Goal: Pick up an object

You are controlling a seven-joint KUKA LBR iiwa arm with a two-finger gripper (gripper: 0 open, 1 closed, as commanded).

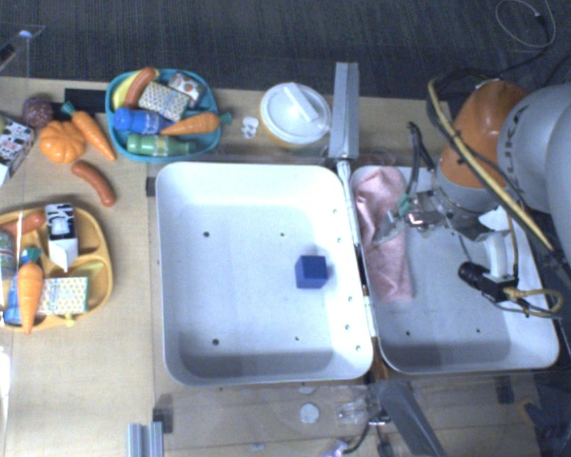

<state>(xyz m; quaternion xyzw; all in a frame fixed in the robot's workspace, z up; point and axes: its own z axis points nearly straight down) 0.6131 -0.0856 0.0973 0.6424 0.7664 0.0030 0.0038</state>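
Wood-tone bench top [124, 350], dark carpet [266, 17] behind it. Two white bins side by side: left bin [228, 350], right bin [457, 346].

Camera view, counts:
- 1 blue cube [311, 270] in the left bin, right of centre, lying flat, well apart from the walls.
- 1 pink cloth [387, 236] in the right bin, lying along its left wall, rumpled.
- 1 white round lid [295, 112] on the bench behind the bins.
- 1 blue bowl [119, 141] of toy food behind the left bin; 1 yellow tray [95, 241] of toy food at left.
- Loose on the bench: 1 toy pumpkin [61, 141], 1 carrot [97, 135], 1 sausage [94, 182].

Grey arm [552, 150] with the orange band comes in from the right over the right bin. Gripper [400, 219] sits at the pink cloth's right edge, low over it, apparently touching. Fingers too small and cluttered to read: can't tell if the claw is open, closed or pinching cloth. Cables loop around the wrist.
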